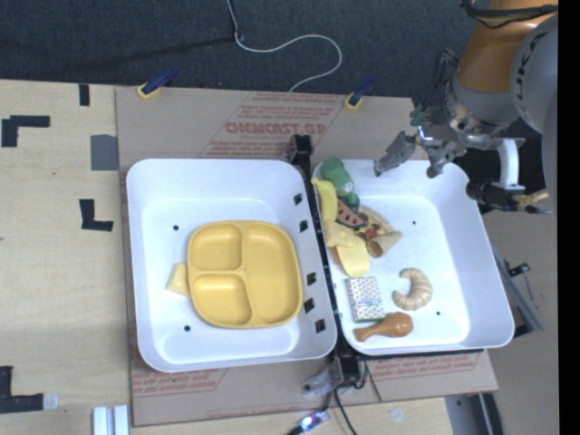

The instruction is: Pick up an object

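Note:
My gripper (415, 159) hangs open over the far edge of the right bin (453, 216), with nothing between its fingers. Below and left of it, along the bin's left side, lie a green toy (335, 173), a banana (326, 208), a watermelon slice (348, 214), an ice cream cone (381, 240) and a yellow piece (352, 258). Nearer the front lie a croissant (415, 288), a small patterned box (365, 297) and a drumstick (384, 327).
The left bin (154, 198) holds a yellow divided plate (243, 273) with a pale yellow wedge (177, 280) tucked at its left. A white cable (290, 45) loops on the dark surface behind the bench.

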You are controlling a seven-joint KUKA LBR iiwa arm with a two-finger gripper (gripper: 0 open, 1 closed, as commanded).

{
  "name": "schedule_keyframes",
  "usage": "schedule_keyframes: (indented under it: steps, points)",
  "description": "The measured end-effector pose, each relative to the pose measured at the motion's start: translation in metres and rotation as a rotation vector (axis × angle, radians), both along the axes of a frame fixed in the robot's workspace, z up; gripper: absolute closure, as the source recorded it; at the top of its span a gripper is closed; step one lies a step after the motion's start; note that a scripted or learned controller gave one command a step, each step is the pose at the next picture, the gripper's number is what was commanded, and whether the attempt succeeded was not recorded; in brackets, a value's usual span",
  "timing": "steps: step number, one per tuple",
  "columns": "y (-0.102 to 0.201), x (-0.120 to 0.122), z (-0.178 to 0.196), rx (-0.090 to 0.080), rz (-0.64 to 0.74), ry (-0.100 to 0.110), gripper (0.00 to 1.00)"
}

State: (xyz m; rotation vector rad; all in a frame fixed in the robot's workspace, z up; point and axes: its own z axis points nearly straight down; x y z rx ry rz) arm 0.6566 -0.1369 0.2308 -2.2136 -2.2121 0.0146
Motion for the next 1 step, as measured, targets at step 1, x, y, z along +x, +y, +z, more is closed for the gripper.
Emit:
schedule_keyframes:
  steps: [1]
  points:
    - [0.0001,0.0025,0.0086,-0.002,0.002,-0.014,0.00]
